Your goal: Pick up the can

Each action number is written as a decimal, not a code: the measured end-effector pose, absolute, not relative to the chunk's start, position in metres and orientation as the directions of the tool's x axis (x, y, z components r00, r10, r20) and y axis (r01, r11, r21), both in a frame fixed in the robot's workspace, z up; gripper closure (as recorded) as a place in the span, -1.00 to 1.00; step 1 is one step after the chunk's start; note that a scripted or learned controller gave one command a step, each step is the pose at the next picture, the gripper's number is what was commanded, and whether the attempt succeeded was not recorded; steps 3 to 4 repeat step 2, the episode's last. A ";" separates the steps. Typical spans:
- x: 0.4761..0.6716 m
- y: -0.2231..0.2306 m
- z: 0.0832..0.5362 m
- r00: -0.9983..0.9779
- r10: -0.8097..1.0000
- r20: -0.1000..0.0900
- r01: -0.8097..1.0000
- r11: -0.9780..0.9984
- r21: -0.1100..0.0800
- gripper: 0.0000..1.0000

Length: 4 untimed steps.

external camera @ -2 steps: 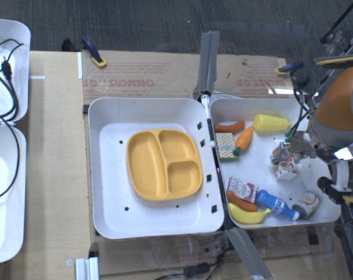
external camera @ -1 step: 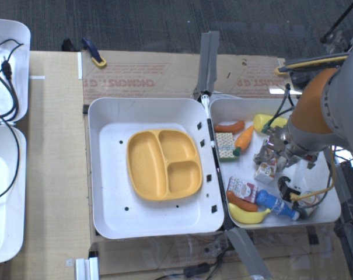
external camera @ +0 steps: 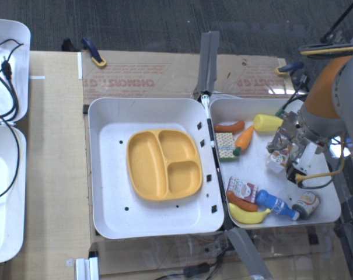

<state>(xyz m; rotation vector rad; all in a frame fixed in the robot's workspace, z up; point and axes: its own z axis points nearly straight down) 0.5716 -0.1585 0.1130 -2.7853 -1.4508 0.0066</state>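
A: What does the surface look like?

B: A pale wooden desk (external camera: 53, 156) with a sheet of printed brown cardboard (external camera: 147, 74) along the top of the frame. Dark carpet lies beyond it. Blue clamps sit at the upper left (external camera: 92, 51) and upper right (external camera: 290, 68).

A: And the bins?

B: Two shallow white plastic bins with rounded corners sit side by side. The left bin (external camera: 106, 156) holds a smooth yellow plate (external camera: 163, 163) split into three compartments. The right bin (external camera: 255, 156) holds a carrot, a banana, a blue bottle (external camera: 276, 204) and small cartons.

A: Where is the can?

B: The can (external camera: 307, 203) lies on its side in the lower right corner of the right bin, just beside the bottle's end.

A: The end effector?

B: The end effector (external camera: 281, 150) hangs at the right side of that bin, above a small white carton (external camera: 275, 161). I cannot tell how its grip stands.
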 end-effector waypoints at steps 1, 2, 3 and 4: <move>0.516 -0.204 0.158 0.654 0.756 -0.003 0.756 -0.654 -0.004 1.00; 0.478 -0.146 0.236 0.780 0.626 -0.004 0.626 -0.780 -0.003 1.00; 0.478 -0.146 0.236 0.780 0.626 -0.004 0.626 -0.780 -0.003 1.00; 0.478 -0.146 0.236 0.780 0.626 -0.004 0.626 -0.780 -0.003 1.00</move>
